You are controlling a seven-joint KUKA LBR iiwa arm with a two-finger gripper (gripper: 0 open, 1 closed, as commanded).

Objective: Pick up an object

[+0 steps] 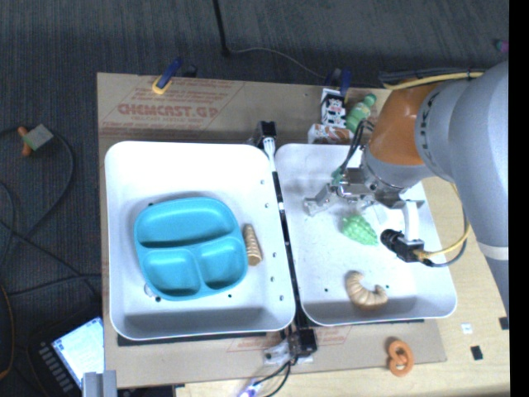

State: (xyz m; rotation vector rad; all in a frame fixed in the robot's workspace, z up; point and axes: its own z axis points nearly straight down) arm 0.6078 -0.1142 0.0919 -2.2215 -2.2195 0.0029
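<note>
A small orange ring (pixel 400 356) lies on the brown cardboard bench top (pixel 165 114). Behind it, in the right white bin (pixel 314 246), a tan curved croissant-like toy (pixel 364 292) and green ridged toy (pixel 359 228) rest below the gripper (pixel 331 195), its grip impossible to tell. Dark grey carpet (pixel 99 23) lies beyond.

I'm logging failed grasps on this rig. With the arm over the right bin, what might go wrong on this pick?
1. The gripper sits just above the green object, close beside it; closing off-centre may nudge it away rather than grasp it.
2. The tan curved object lies near the right bin front wall; a push could wedge it there.
3. The yellow cable hangs low and might snag.
</note>
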